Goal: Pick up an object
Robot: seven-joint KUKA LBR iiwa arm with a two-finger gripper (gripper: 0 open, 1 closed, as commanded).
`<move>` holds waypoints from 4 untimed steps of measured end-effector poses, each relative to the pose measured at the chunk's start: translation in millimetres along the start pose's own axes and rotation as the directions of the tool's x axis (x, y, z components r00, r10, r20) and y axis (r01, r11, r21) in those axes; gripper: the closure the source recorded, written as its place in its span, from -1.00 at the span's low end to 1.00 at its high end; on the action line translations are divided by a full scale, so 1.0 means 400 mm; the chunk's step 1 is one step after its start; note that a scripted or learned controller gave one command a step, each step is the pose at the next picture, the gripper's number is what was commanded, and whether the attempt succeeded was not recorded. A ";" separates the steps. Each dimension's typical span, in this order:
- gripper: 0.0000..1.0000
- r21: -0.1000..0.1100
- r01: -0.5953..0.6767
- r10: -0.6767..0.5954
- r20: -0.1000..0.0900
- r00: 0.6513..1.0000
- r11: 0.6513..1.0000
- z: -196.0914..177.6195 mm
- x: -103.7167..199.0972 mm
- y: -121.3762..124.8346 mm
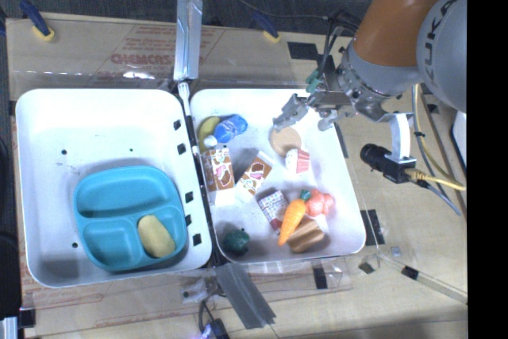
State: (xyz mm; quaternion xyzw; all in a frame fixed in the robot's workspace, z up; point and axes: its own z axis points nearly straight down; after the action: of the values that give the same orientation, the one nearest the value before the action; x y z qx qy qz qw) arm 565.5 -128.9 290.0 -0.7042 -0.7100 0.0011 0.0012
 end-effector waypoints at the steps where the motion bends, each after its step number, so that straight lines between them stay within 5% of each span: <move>1: -1.00 0.010 0.051 -0.051 -0.002 0.999 0.999 0.325 0.047 -0.119; 2: -1.00 0.000 0.153 -0.153 0.001 0.988 0.988 0.362 -0.131 -0.034; 3: -1.00 -0.002 0.288 -0.288 0.001 0.958 0.958 0.287 -0.204 -0.140; 4: -1.00 -0.002 0.459 -0.459 0.001 0.888 0.888 0.364 -0.203 0.049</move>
State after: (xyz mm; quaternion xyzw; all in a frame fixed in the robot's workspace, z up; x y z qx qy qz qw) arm 585.4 -209.9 144.4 -0.5163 -0.8564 0.0002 0.0003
